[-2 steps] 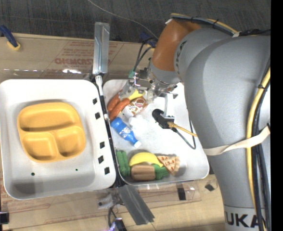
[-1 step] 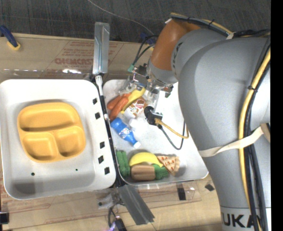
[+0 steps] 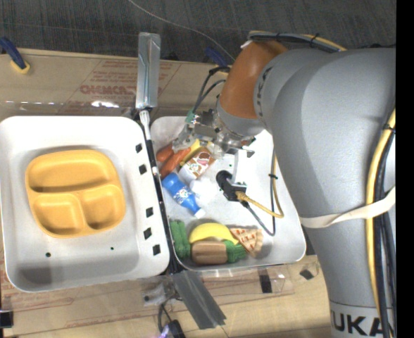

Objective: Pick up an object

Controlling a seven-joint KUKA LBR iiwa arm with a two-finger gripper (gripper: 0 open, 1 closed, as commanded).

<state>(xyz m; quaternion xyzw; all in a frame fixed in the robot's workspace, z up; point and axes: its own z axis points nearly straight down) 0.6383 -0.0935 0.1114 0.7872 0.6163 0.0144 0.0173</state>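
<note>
Grey arm [image 3: 334, 139] with its orange band [image 3: 243, 83] reaches over the right bin [image 3: 286, 248], gripper [image 3: 208, 134] low at that bin's far left corner.

Whether the gripper holds anything cannot be told. Just beneath it lie an orange carrot-like piece [image 3: 170, 158] and a white packet with a red label [image 3: 197, 165], both slanting from near-left to far-right. A blue bottle [image 3: 181, 193], glossy and cylindrical, lies beside the bin's left wall, long axis running from far-left to near-right. Along the near edge sit a yellow banana [image 3: 212, 232], a brown block [image 3: 208, 252], green pieces [image 3: 180, 235] and a pizza-like wedge [image 3: 248, 239]. The left bin [image 3: 17, 273] carries a yellow, smooth, three-compartment tray [image 3: 73, 191].
</note>
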